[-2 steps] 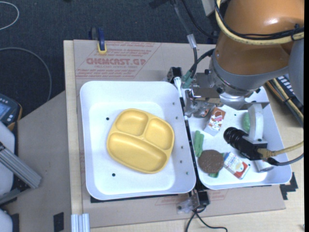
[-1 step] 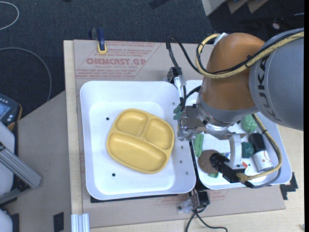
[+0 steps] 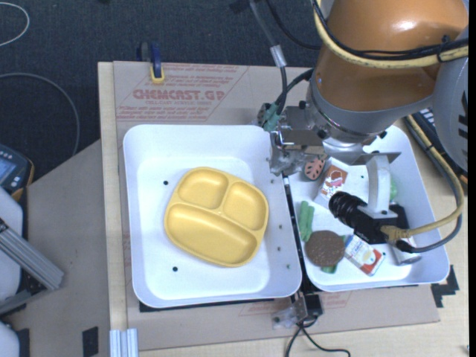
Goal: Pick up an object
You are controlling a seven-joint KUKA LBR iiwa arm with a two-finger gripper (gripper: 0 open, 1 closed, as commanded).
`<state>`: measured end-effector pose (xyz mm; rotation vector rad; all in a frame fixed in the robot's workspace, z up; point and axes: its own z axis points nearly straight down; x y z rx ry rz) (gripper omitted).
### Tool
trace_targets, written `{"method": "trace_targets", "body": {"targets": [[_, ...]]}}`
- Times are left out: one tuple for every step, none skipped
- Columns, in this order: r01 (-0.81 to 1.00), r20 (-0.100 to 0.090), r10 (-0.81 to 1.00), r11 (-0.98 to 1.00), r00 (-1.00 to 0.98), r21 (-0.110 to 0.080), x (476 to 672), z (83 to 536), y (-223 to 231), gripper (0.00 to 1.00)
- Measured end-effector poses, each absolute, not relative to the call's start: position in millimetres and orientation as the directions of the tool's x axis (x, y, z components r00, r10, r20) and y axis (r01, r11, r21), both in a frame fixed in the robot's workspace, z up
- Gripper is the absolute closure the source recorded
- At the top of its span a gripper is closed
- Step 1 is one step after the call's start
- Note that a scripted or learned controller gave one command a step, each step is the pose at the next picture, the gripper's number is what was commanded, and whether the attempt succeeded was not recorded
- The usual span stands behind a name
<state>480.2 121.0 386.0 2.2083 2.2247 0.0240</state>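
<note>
The gripper (image 3: 282, 158) hangs over the rim shared by the two shallow white bins, at about ten o'clock of the right bin (image 3: 413, 181). The wrist's bulk crowds it from above, so I cannot tell whether it is open or closed, or whether it has hold of anything.

The nearest candidate is a small reddish-brown block with pale spots (image 3: 314, 170), just beside the gripper at its four o'clock. The block lies free on the bin floor and seems to touch a red-and-white printed packet (image 3: 335, 183). It looks light and stiff, and is probably best pinched across two opposite flat faces. The bin wall and the packet leave little room around it.

Toward six o'clock of the right bin lies a flat brown round disc (image 3: 325, 248). A soft green strip (image 3: 306, 220) is at its eleven o'clock and a small red-and-white carton (image 3: 363, 256) at its three o'clock. The disc sits low and would be awkward to get around. The carton is likely light and a little crushable.

In the middle of the left bin (image 3: 145, 259) rests a yellow three-compartment plastic plate (image 3: 216, 214). It looks rigid, smooth and wide, so only its rim offers a hold.

The arm hides the right bin from twelve to two o'clock. A white curved piece with some green (image 3: 379, 184) is partly covered and I cannot identify it. The packet's print is too small to read.
</note>
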Motion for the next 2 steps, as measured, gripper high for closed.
{"method": "trace_targets", "body": {"targets": [[1.000,0.000,1.000,0.003,-0.003,0.003,479.8,388.6,118.6,1.00],[1.000,-0.003,1.000,-0.006,0.006,-0.009,478.3,319.4,81.0,1.00]]}}
